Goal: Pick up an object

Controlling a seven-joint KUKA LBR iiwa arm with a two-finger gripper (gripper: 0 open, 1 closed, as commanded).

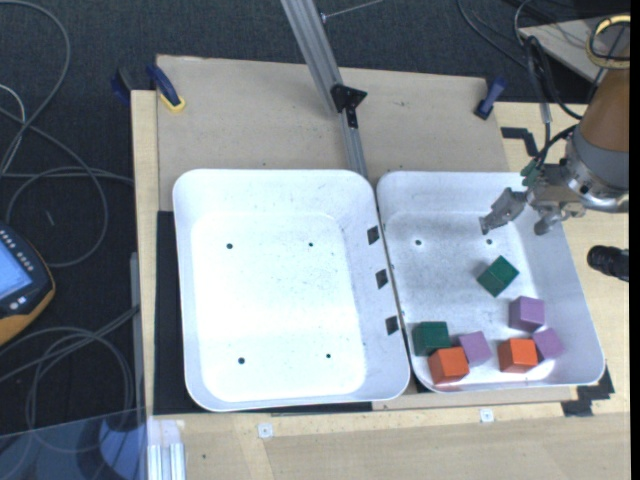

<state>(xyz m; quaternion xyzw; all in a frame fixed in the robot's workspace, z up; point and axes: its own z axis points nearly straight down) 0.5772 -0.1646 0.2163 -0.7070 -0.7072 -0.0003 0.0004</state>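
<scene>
The right bin (420, 203) holds several small blocks. A green block (497, 275) lies alone near the bin's middle right. Along the front lie a dark green block (431, 336), two orange blocks (449, 364) (517, 354) and three purple blocks (474, 347) (527, 312) (547, 343). My gripper (522, 215) hangs over the back right part of this bin, above and behind the green block. Its fingers (498, 214) are spread apart with nothing between them.
The left bin (200, 198) sits beside the right one on the wooden bench. A metal pole (315, 38) slants up from the back between the bins. Blue clamps (166, 88) (490, 96) hold the bench's back corners. Cables lie on the floor at left.
</scene>
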